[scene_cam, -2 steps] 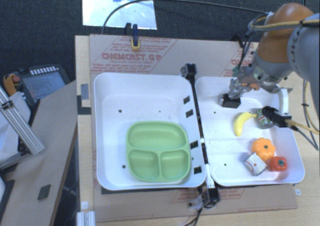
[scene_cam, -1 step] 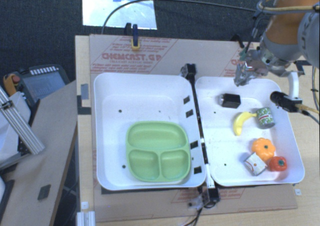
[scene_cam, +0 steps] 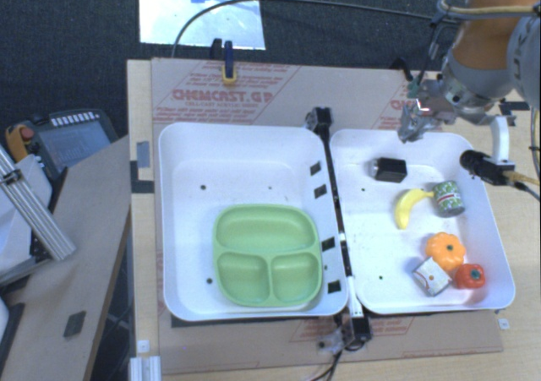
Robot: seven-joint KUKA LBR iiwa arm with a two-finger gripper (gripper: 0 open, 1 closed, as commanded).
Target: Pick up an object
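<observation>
My gripper (scene_cam: 414, 128) hangs over the back rim of the right bin (scene_cam: 372, 291), with nothing visibly in it. Just in front of it and slightly left, a small black block (scene_cam: 390, 170) lies on the bin floor. Further forward there is a yellow banana (scene_cam: 409, 205) touching a green-labelled can (scene_cam: 448, 198). Near the front right corner sit an orange pumpkin-like toy (scene_cam: 445, 250), a small white and grey box (scene_cam: 431, 276) and a red tomato-like toy (scene_cam: 471, 276), packed close together.
A green divided plate (scene_cam: 267, 256) lies in the left bin (scene_cam: 182, 202). A black-clipped divider (scene_cam: 331, 202) runs between the bins. A teach pendant (scene_cam: 76, 141) and a metal rail (scene_cam: 34, 210) stand on the side table at left.
</observation>
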